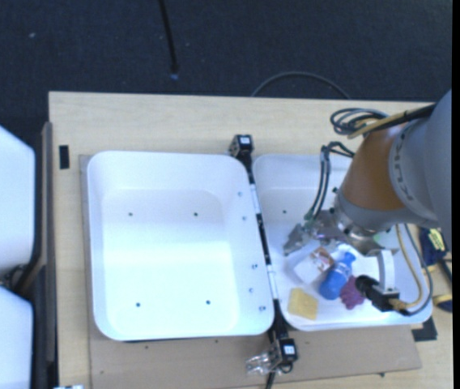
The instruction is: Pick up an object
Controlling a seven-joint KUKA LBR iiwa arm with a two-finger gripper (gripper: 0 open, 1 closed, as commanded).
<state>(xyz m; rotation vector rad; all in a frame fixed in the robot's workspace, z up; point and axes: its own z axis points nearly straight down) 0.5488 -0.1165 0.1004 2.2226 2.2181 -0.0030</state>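
Toward the right bin's (295, 177) near edge lie a blue bottle-shaped piece (335, 280), a purple lump (351, 295) touching it, and a tan spongy square (304, 303) near the front left corner. Just above them hangs the pincer (317, 245), crowded by cables; whether it is wide or narrow I cannot tell. Alongside, the left bin (173, 168) is smooth white plastic on the pale wooden bench (149, 116).

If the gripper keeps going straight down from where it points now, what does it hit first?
Most likely the blue object in the right bin, or the clutter beside it; the gripper hangs just above that pile. Depth is hard to judge.
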